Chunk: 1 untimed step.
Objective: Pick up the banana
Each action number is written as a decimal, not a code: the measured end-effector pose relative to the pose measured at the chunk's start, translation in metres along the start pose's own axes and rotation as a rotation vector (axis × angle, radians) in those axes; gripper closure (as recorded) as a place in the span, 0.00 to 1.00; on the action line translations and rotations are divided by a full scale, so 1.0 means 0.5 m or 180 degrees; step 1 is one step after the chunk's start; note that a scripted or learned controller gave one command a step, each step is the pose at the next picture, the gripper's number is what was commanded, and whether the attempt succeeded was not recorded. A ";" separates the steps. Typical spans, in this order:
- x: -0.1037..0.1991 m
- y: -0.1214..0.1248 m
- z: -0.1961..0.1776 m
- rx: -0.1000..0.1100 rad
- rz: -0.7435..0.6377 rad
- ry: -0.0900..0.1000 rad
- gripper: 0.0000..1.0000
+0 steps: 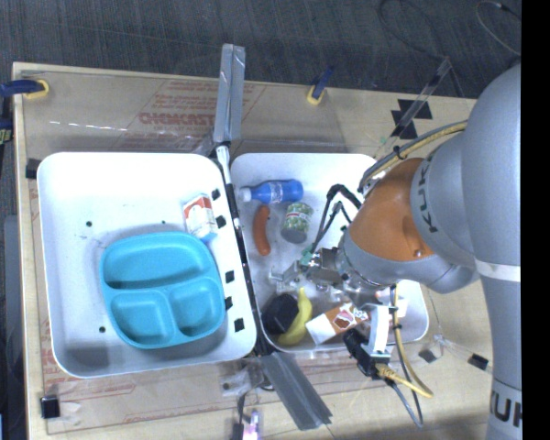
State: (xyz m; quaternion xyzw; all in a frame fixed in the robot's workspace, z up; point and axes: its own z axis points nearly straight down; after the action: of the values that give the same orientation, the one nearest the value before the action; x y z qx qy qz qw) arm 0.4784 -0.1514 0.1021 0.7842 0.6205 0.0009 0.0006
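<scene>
The banana (300,320) lies at the lower edge of the right bin (348,164), curved and yellow, wedged between a round black object (280,315) and a brown packet (335,323). Higher up sit a blue-capped bottle (273,192), an orange sausage-shaped item (261,231) and a greenish can (296,220). The pincer (323,269) hangs just above the banana; whether it grips anything cannot be told. The left bin (73,191) holds a blue divided tray (162,287).

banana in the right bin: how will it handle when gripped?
The banana is curved, so it may pivot between fingers. It looks smooth-skinned, so possibly slippery. It sits wedged against a black round object and a brown packet, so neighbours will likely shift.
</scene>
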 end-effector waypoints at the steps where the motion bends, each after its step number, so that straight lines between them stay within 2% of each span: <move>1: -0.003 -0.002 0.020 0.0016 -0.0035 0.0005 0.00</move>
State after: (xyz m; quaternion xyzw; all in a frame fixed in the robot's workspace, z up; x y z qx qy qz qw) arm 0.4772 -0.1526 0.0920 0.7808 0.6248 0.0000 -0.0019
